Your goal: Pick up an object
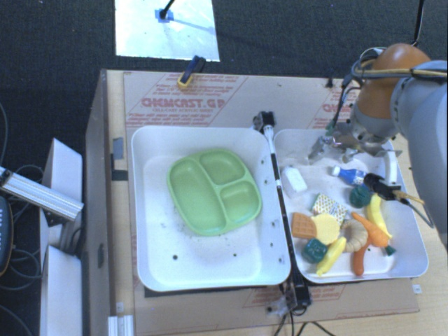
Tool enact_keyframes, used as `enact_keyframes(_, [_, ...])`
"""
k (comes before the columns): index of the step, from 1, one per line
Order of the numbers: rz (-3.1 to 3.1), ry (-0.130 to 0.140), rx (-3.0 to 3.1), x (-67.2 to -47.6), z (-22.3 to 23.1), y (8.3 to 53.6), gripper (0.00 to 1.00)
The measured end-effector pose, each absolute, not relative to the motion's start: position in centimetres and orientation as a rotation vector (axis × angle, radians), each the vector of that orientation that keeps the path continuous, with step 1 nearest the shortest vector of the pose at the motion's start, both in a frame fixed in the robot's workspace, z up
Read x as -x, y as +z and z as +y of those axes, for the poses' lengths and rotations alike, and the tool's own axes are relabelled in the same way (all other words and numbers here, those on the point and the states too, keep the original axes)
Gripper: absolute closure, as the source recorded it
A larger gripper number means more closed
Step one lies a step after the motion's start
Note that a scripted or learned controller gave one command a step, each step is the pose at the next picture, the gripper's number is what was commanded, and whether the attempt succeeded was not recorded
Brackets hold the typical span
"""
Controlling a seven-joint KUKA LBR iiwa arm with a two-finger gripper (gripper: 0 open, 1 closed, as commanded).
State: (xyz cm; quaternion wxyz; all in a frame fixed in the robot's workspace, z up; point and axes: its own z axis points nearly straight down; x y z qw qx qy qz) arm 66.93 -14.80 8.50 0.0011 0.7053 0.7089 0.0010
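The grey arm with its orange band reached in from the right, and its claw [323,148] hung over the far end of the right shallow white bin [417,261], above bare floor. Whether the claw was apart or together could not be told at this angle, and nothing showed between its tips.

No object had been lifted, so the step in hand looked like the approach before a grasp. The candidates all lay in that right bin: a small white block [295,180] nearest the claw, a blue and white tube [348,174] just beside the wrist, and a crowded heap toward the near end with a yellow banana [378,215], an orange carrot [372,232] and a checkered wafer [329,206]. The left bin [150,271] held 1 green divided plate [213,191].

The next move probably called for shifting toward the white block, which lay apart from its neighbours, then descending with the claw spread.
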Motion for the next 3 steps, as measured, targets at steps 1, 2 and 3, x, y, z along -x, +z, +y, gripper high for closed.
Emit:
enact_keyframes(1, [2.221,0.002,-2.217,-66.9,-15.6,8.6,0.00])
enact_keyframes(2, [2.226,0.002,-2.215,-66.9,-13.8,8.5,0.00])
enact_keyframes(3, [2.220,0.002,-2.218,-66.9,-15.0,8.5,0.00])
